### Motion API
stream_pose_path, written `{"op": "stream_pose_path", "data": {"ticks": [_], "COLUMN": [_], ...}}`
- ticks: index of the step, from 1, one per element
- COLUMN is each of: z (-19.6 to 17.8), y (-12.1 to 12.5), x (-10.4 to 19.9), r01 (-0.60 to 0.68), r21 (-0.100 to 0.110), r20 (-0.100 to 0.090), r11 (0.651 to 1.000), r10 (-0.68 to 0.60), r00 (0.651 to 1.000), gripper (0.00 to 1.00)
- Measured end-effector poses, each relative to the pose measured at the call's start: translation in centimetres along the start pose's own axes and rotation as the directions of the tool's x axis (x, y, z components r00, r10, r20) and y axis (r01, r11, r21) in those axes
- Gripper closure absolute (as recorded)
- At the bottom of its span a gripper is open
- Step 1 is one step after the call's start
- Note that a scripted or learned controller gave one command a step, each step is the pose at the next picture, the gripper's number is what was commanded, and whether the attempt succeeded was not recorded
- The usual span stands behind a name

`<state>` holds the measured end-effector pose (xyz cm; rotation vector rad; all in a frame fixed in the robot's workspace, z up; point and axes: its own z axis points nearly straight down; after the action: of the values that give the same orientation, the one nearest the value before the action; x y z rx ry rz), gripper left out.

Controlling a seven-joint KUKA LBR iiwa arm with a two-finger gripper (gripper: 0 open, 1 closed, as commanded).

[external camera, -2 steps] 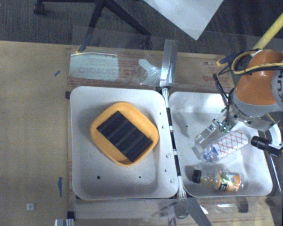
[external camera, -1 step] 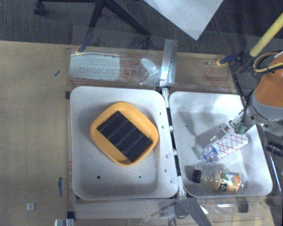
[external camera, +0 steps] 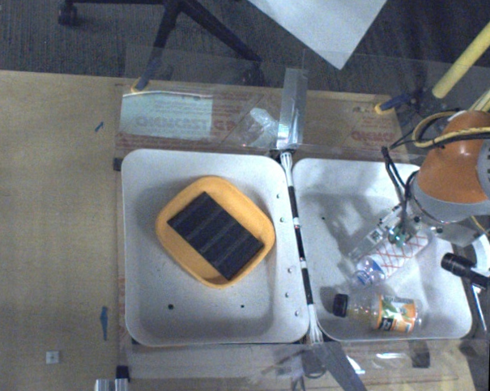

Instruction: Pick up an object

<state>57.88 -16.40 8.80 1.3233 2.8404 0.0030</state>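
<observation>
Lying nearest: small clear plastic juice bottle, dark cap. Hovering above it: gripper, grip state unclear. Advising: centring over bottle before descending.

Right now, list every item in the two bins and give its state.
Orange dish: lying tilted in the left bin, dark ridged insert facing up.
Juice bottle: on its side in the right bin, dark cap on.
Clear bottle: lying down, under the gripper.

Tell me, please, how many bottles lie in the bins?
2. A juice bottle with a dark cap lies at the right bin's near edge; a clear bottle lies beside it under the gripper. The arm may hide more.
</observation>
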Motion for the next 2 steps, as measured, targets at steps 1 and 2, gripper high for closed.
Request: {"op": "stream_pose_path", "data": {"ticks": [1,2], "z": [-1.13,-1.13], "y": [0.10,0.09], "x": [-0.13,-0.13], "r01": [-0.001,-0.001], "r21": [-0.004,-0.004], "r20": [0.004,0.004], "r11": [1.000,1.000], "r10": [0.001,0.001], "r00": [1.000,1.000], "gripper": [1.00,0.00]}}
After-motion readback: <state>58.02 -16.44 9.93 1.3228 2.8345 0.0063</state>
